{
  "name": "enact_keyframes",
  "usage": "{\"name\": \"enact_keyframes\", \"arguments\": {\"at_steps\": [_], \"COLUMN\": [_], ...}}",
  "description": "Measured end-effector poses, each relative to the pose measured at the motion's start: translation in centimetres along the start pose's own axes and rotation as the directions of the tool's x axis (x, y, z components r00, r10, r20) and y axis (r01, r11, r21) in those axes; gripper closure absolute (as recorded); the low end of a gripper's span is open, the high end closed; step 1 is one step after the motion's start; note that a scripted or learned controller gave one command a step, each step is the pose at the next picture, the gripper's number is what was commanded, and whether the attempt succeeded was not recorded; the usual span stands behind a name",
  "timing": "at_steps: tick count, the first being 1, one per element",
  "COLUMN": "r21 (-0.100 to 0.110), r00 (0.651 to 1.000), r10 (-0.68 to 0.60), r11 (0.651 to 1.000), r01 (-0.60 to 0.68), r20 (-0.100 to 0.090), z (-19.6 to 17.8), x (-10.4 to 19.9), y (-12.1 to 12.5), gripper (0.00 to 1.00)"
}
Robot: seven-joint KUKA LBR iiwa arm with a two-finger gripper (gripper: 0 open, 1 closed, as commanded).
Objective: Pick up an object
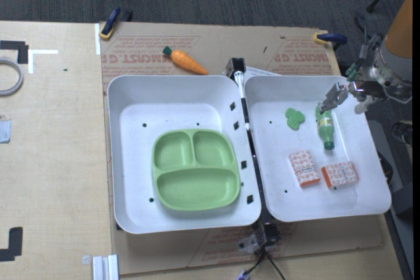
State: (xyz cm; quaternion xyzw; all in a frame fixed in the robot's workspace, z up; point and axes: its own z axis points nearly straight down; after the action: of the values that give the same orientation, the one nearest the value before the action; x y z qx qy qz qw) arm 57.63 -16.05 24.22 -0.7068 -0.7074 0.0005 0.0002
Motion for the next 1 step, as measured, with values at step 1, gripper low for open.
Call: {"name": "enact_keyframes", "arguments": {"at_steps": [1], "r21": [-0.002], "r00": [0.999], "r10": [-0.033], "r11": [0.999], "r01": [0.033], "r20": [0.001], "z": [13.84], "x": [-1.07], "y": [2.72], "gripper": [0.0]}}
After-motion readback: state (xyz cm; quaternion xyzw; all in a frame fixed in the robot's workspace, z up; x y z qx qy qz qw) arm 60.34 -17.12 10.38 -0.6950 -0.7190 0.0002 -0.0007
